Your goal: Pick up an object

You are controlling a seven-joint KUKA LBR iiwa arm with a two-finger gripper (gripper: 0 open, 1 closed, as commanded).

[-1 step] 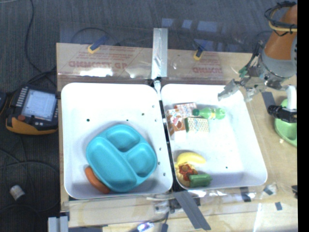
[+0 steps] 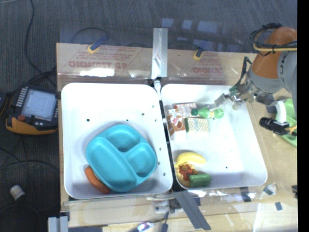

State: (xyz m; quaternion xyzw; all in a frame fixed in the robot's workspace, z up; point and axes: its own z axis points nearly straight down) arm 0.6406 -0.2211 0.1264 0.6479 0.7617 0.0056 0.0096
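Note:
My gripper [image 2: 226, 98] hangs over the back right part of the right bin [image 2: 241, 149], reaching in from the right. Just to its left and below lies a small green bottle [image 2: 208, 113], close to the gripper tip; whether they touch is unclear. Next to the bottle are a red and white carton [image 2: 179, 114] and a small green-patterned box [image 2: 197, 125]. A yellow banana [image 2: 191, 157] and a red and green toy [image 2: 193, 177] lie at the bin's front left corner.
The left bin [image 2: 82, 105] holds a blue divided plate [image 2: 122, 156] with an orange object [image 2: 93, 178] partly under its front left edge. A metal divider post [image 2: 159, 52] stands behind the bins. A teach pendant [image 2: 35, 109] lies on the floor at left.

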